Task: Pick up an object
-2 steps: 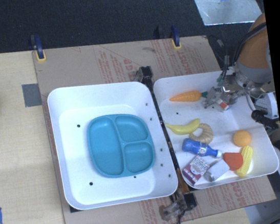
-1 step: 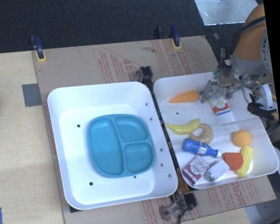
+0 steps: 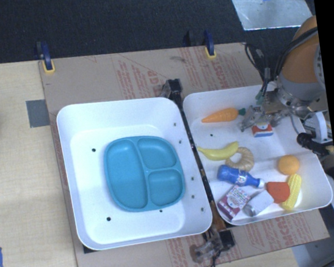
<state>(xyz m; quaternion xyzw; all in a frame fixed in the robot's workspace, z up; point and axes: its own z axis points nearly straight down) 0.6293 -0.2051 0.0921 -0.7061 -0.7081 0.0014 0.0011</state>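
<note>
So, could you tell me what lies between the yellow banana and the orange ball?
In the camera view, a tan ring-shaped pretzel lies between the yellow banana and the orange ball, touching the banana.

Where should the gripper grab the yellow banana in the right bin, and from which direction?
Take the banana across its thick middle, coming straight down from above. It lies flat and curved, long axis running left to right, so closing across its narrow width looks best. The pretzel-like ring touches its right end, so the middle or left half probably gives more room.
</note>
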